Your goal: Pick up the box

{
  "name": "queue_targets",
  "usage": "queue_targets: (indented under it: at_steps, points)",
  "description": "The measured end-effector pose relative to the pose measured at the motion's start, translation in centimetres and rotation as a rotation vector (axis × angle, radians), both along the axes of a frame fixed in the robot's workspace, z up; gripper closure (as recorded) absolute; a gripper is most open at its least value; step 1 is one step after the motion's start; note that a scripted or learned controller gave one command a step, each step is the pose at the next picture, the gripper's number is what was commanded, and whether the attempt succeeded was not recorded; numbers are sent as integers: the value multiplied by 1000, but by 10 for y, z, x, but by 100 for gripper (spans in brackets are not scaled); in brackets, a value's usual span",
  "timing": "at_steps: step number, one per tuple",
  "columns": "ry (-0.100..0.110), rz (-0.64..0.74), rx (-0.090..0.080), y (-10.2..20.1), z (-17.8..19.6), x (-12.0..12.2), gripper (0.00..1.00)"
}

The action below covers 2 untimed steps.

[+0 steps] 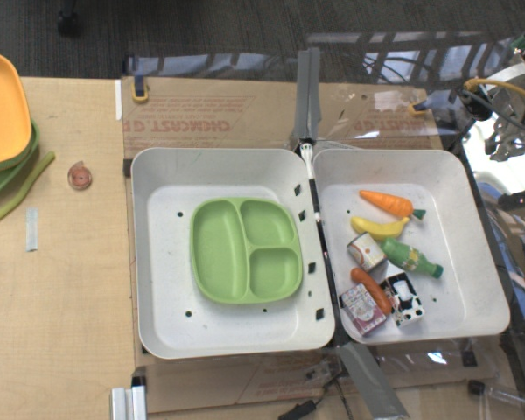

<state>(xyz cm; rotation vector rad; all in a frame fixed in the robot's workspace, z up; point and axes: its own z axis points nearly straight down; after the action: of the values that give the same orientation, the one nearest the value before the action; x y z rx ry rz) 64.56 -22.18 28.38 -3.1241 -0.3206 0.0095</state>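
Observation:
In the right bin (472,234), near its left wall, stands a small white and brown box (365,250). A pink patterned carton (360,311) lies flat at the bin's front, and a black and white cube (408,300) sits beside it. The end of my arm and gripper (506,134) hangs at the view's upper right, outside the bin's far right corner and well away from the boxes. Nothing is seen held there.
The right bin also holds a carrot (387,202), a banana (378,227), a green bottle (411,258) and a red sausage (372,290), all packed close to the boxes. A green divided plate (245,250) lies in the left bin (157,234). Stacked orange and green plates (0,121) sit far left.

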Motion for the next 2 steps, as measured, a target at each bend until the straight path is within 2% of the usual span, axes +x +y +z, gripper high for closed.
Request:
queue_targets:
  at_steps: [1,2]
  points:
    - [-4,-4,-1,91,38,5,100]
    - [0,-4,0,60,-12,-4,100]
